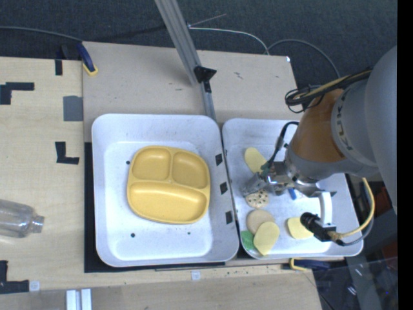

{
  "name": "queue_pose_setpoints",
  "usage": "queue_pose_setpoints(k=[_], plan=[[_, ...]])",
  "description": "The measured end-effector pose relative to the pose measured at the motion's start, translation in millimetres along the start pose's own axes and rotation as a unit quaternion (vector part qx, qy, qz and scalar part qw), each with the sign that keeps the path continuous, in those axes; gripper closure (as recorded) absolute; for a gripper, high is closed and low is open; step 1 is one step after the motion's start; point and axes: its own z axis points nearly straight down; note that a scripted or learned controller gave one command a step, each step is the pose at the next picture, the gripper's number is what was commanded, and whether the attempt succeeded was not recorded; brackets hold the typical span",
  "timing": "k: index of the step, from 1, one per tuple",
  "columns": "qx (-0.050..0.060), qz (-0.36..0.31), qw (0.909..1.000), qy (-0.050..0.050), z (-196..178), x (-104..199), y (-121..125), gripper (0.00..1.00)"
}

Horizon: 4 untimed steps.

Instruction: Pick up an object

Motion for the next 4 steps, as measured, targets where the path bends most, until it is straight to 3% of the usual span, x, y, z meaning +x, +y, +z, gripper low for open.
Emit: queue_pose_setpoints(k=[1,2,3,4], plan=[[0.001,0.000,1.0000,0.001,-9.0,1.0,-0.2,1.00],[-0.003,-0.003,1.0000,0.001,-94.0,64.2,-11.5,1.00],[0.000,0.001,1.0000,-0.001,-89.8,29.8,6.3,1.00],[-0.001,-0.001,1.0000,0.000,-136.7,60.0,-24.1,1.00]])
